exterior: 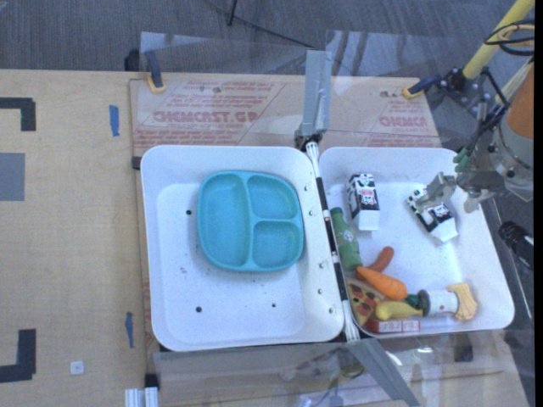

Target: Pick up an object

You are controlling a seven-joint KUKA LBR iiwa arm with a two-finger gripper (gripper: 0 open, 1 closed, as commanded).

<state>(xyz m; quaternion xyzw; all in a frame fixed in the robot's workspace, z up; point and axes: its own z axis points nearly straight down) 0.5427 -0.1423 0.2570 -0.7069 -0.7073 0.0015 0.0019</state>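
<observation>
The right bin (492, 253) holds several toy foods. A black-and-white milk carton (365, 200) stands near its left wall, and a second small carton (433, 215) lies toward the right wall. An orange carrot (382, 282), a small red sausage (384, 257), a green cucumber (344, 237), a pizza slice (363, 302), a yellow banana (397, 310) and a white bottle with a tan cap (445, 300) crowd the front. My gripper (455, 192) hangs open just above and right of the second carton, with nothing between its fingers.
A teal divided plate (251, 220) lies in the left bin (170, 253). A metal divider post (316, 100) stands behind the seam between the bins. Yellow and black cables (496, 41) hang at the back right by the arm.
</observation>
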